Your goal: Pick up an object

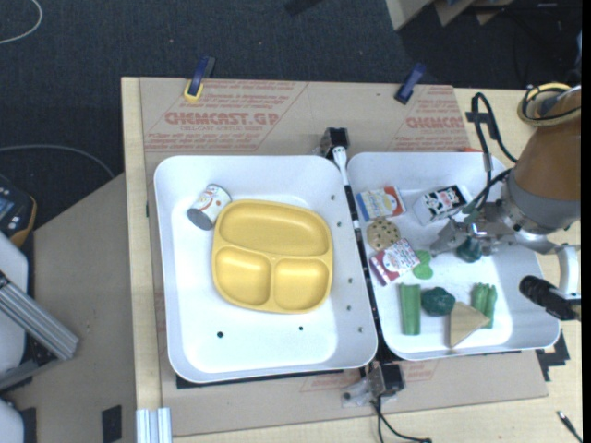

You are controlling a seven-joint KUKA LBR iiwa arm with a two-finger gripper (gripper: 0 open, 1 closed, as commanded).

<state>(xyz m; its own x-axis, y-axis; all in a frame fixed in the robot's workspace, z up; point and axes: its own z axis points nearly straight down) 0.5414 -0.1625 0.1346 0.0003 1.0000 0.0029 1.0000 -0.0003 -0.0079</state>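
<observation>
Now approach step: hand [469,238] low in right bin [517,335], toward 3 o'clock; finger state, cannot tell. Nearest candidates: white carton [440,202] at its 11, green piece [484,302] at 6. Next: settle over 1 item, descend, close.

The left bin [175,275] has open floor along its near edge and left side; the yellow tray [272,254] fills its middle, with a small can [208,206] touching the tray's far-left corner. The right bin [406,166] is crowded: packets [380,201], a cookie [381,233] and a carton [441,201] sit at the far side, while green pieces [410,308] and a wedge [466,323] line the near side (little gap between them). The arm [549,169] covers the bin's right part. A bare strip runs across the middle, near the gripper [469,245].
</observation>
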